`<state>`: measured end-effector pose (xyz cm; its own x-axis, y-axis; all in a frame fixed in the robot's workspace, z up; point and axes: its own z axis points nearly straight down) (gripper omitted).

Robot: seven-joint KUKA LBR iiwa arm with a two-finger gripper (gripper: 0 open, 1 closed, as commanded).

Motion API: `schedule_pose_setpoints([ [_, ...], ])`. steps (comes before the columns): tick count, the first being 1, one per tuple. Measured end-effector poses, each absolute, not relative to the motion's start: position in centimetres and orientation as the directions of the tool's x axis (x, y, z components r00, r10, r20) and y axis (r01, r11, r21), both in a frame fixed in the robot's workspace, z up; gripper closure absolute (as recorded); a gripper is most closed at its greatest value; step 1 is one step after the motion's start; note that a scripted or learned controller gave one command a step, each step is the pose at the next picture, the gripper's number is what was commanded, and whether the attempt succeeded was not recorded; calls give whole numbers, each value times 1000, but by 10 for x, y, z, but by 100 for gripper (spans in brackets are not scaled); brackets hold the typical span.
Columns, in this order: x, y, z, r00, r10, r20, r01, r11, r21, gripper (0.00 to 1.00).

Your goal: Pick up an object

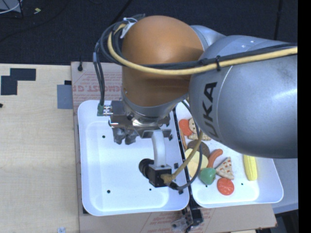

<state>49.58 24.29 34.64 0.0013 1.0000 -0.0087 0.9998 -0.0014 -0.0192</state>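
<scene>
My gripper [124,138] hangs low over the upper middle of the left white bin [99,188], under the big orange wrist band; nothing shows between its tips. The toy foods lie in the right bin [265,193], apart from the gripper: a red tomato slice [225,186], a pizza wedge [225,168], a green ball [207,175], a yellow corn cob [250,167], a reddish sausage [214,157] and an orange-red piece [184,127]. The arm hides the upper part of the right bin.
The two bins meet along a dark divider [181,154]. Left of them lies a pale wooden bench top [34,149] with dark patches. The arm's grey link covers the upper right of the view.
</scene>
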Motion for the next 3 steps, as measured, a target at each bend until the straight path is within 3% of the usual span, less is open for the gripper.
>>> schedule_pose_setpoints([
  [1, 477, 243, 428, -2, 1000, 2, 1000, 2, 3, 100],
  [2, 476, 243, 520, -1, 1000, 3, 1000, 1, 6, 100],
  [3, 474, 244, 365, 0, 1000, -10, 1000, 0, -19, 100],
])
